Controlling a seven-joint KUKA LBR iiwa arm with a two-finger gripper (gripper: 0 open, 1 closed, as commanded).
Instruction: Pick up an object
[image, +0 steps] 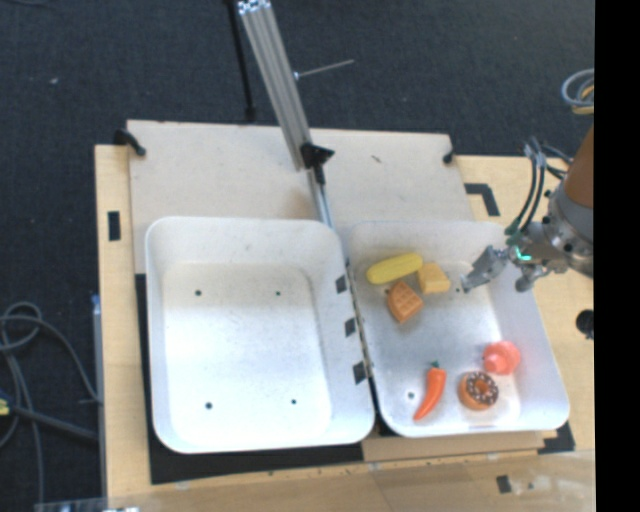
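Spread apart, the two fingers of the claw (500, 272) hang over the upper right part of the right bin (520, 330), one grey finger (484, 268) reaching left toward the middle of the bin and the other near the right wall, with nothing between them; the arm (570, 205) comes in from the right edge of the camera view, grey at the wrist with a little orange higher up and cables looping beside it; the right bin holds all the objects; a yellow corn cob (393, 267) lies near the upper left of that bin, a yellow block (434, 279) sits just beside its right end, and a tan waffle piece (404, 301) rests just below the two, touching or nearly touching them; the left finger's tip is near the yellow block but apart from it; lower down, an orange carrot (430, 391) lies tilted close to the front wall, a round doughnut (479, 391) sits to its right, and a red-pink ball-like thing (501, 357) lies just above the doughnut near the right wall; the left bin (160, 300) stands beside the right one, their walls meeting in the middle; both bins rest on a pale bench (220, 170); a metal pole (280, 85) slants up from the back of the bench.
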